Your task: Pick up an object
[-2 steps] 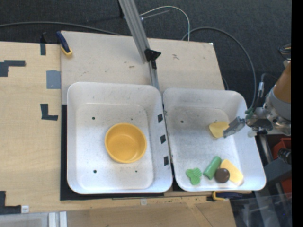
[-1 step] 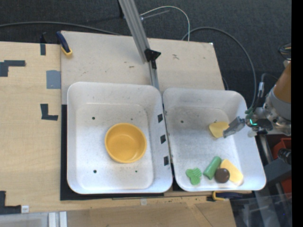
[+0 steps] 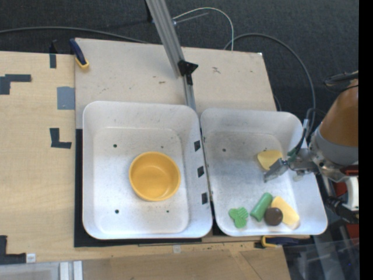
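Observation:
A yellow bowl (image 3: 154,175) sits in the left bin (image 3: 99,121). The right bin (image 3: 233,124) holds a pale yellow wedge (image 3: 268,158) near its right side. Along its front edge lie a green leafy piece (image 3: 238,216), a green cylinder (image 3: 261,207), a brown round piece (image 3: 273,216) and a yellow piece (image 3: 287,212). My gripper (image 3: 278,169) reaches in over the right bin's right wall, its tip just below and to the right of the pale yellow wedge.
A grey metal pole (image 3: 169,34) slants from the top down to the gap between the bins. A blue and yellow clamp (image 3: 78,52) lies at the board's back left corner. Cables (image 3: 280,51) loop behind the right bin.

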Controlling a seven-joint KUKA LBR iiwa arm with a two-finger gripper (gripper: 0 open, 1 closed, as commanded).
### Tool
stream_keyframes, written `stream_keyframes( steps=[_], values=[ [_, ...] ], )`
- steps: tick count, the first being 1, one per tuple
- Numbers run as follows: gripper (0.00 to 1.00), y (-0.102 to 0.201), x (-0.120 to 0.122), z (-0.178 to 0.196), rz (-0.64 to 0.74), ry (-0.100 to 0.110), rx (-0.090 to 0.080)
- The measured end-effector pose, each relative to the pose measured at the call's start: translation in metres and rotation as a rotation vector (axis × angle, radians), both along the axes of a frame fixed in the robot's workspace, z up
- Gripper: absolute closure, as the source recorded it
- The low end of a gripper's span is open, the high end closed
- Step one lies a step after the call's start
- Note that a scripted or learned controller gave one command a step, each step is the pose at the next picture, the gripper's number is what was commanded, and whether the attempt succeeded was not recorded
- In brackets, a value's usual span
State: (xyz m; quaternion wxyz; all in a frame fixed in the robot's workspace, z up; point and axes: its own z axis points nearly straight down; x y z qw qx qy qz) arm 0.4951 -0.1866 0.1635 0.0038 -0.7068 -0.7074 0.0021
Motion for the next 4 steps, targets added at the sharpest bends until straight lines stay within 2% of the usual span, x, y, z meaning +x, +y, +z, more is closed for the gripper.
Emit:
stream_keyframes(
  steps=[1,2,3,4],
  values=[
    [0.0,-0.008,0.0,-0.06,0.0,-0.001,-0.001],
    [0.0,-0.007,0.0,-0.074,0.0,-0.007,-0.003],
    [1.0,-0.007,0.0,-0.064,0.001,-0.007,-0.002],
    [1.0,-0.011,0.001,-0.002,0.001,-0.012,-0.004]
  ],
)
